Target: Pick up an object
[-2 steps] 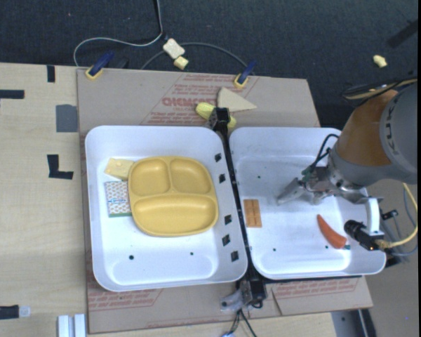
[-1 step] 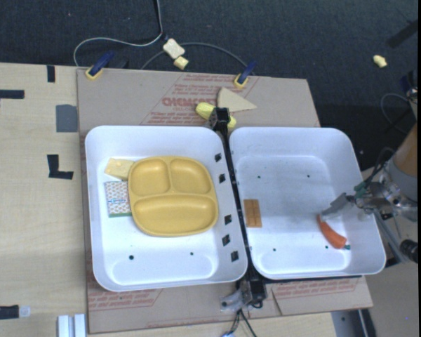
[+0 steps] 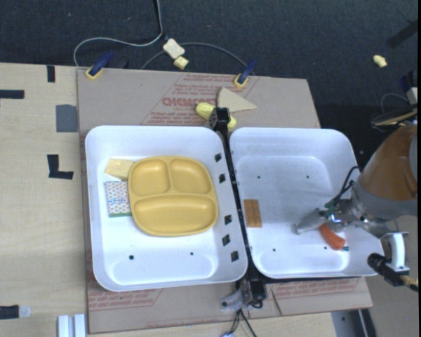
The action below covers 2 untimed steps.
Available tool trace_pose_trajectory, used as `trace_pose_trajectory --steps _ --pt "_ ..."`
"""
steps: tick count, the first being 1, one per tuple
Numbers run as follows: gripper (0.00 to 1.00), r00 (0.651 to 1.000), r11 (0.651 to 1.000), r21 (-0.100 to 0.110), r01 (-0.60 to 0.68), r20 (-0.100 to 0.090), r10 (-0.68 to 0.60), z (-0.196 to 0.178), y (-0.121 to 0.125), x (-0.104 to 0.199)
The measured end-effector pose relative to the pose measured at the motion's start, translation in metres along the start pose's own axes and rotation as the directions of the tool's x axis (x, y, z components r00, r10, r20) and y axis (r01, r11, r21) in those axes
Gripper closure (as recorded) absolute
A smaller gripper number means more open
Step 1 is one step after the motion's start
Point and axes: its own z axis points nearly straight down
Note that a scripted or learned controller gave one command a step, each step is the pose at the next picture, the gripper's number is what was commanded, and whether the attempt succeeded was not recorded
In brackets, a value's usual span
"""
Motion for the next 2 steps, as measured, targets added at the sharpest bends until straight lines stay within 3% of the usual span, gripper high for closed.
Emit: trace_pose_trajectory --steps 1,2 --pt "1.00 1.000 1.000 -0.005 -0.001 0.003 0.001 -0.015 0.002 -0.002" --pt "1.00 1.000 1.000 -0.002 0.012 -0.007 -0.012 -0.052 0.064 0.093"
